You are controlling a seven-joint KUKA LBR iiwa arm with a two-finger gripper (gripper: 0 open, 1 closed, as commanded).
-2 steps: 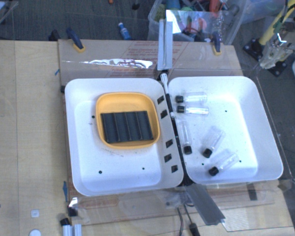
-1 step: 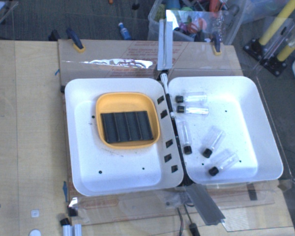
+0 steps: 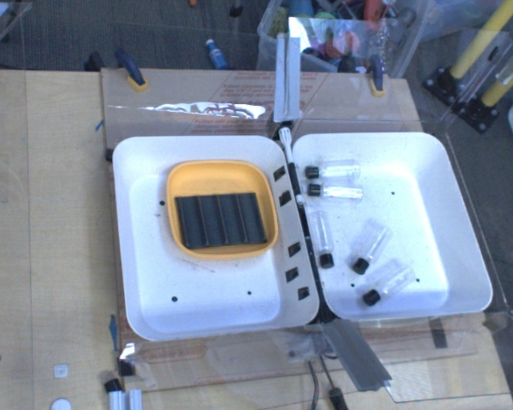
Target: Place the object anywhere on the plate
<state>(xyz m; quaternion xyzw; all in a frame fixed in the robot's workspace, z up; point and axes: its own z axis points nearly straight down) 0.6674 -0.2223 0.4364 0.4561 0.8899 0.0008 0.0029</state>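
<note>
Five clear plastic vials with black caps (image 3: 339, 191) are lying right of the yellow square plate (image 3: 222, 178).
Pincer's state: cannot tell; grasping one vial crosswise at mid-body seems wisest.

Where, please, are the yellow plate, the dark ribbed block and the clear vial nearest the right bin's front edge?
Yellow plate (image 3: 181, 184): camera view, bare left rim.
Dark ribbed block (image 3: 221, 220): camera view, its middle.
Clear vial (image 3: 386, 284): camera view, transparent body.

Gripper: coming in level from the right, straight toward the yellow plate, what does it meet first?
If low enough, likely the right bin's outer rim, then the clear vials lying before the plate. Height can't be judged here; higher up, the way looks free.
</note>
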